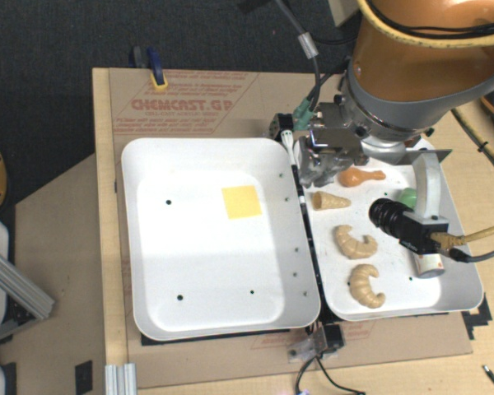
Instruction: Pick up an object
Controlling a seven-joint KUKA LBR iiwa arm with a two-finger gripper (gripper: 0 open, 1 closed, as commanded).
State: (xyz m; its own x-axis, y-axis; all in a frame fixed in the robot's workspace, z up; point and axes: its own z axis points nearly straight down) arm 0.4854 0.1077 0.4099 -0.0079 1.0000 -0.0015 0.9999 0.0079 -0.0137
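Lying nearest: lower croissant (366, 286), curled, pale brown with a matt, crusty look, close to the front rim of the right bin (428, 296).
Second croissant (351, 242): just behind the first and apart from it, with the same curl and ridged surface.
Cone (329, 201): small tan pastry cone lying flat, long axis across the bin, seeming to taper toward the view's right.
Yellow square (241, 202): thin, flat and smooth, alone in the left bin (189, 262), well apart from the tool.
Green piece (407, 197): small, glossy, partly hidden.
Orange piece (356, 176): drumstick shape, shiny like plastic, long axis across the bin.
Tool (311, 171): low over the right bin's back corner, by the wall the bins share; I cannot tell whether it is spread or pressed together, and nothing shows in its hold.
Key relation: the cone lies just in front of the tool, the orange piece just beside it toward the view's right; either looks the likeliest pick, best gripped across its narrow width.
Bench (189, 97): brown board under both bins.
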